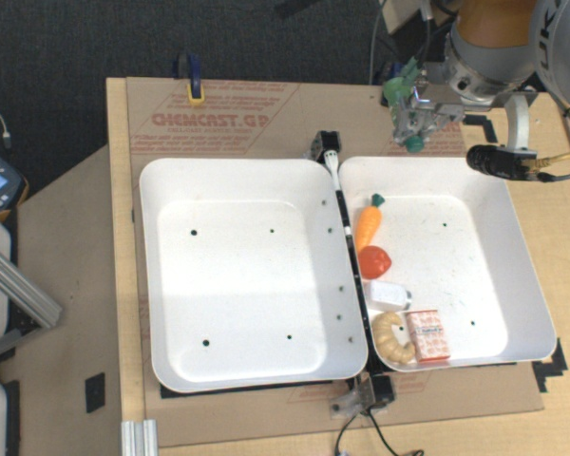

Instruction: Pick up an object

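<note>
Camera view shows you the gripper (415,126) hanging high behind the right bin (494,255), its grip state I cannot tell, while carrot (368,224) and tomato (374,260) crowd the divider wall, awkward to reach.

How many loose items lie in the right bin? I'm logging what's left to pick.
5, all near its left wall: an orange toy carrot, a red tomato-like ball, a white flat block, a tan bread-like ring and a red-and-white carton.
</note>
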`<state>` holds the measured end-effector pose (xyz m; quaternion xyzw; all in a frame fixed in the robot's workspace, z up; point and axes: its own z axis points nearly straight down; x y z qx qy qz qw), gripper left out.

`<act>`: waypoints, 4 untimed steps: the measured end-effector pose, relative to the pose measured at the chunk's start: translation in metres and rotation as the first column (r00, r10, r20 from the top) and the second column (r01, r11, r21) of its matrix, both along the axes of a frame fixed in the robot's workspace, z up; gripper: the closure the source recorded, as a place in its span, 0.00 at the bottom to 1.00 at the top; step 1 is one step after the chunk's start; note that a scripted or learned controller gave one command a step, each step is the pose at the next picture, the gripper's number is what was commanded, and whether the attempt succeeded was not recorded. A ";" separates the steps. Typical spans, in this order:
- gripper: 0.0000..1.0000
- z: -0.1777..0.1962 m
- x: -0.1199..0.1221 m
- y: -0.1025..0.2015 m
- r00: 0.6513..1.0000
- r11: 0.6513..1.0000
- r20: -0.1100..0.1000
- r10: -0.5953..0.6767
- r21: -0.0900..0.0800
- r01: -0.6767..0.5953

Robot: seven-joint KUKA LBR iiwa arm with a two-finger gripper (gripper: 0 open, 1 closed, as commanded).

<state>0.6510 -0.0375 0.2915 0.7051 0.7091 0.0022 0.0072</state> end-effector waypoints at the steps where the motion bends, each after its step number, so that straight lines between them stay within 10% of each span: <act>1: 1.00 0.010 0.001 0.000 1.000 1.000 0.003 0.001 -0.002 -0.001; 4: 1.00 0.041 0.002 0.001 1.000 1.000 0.012 0.005 -0.006 -0.005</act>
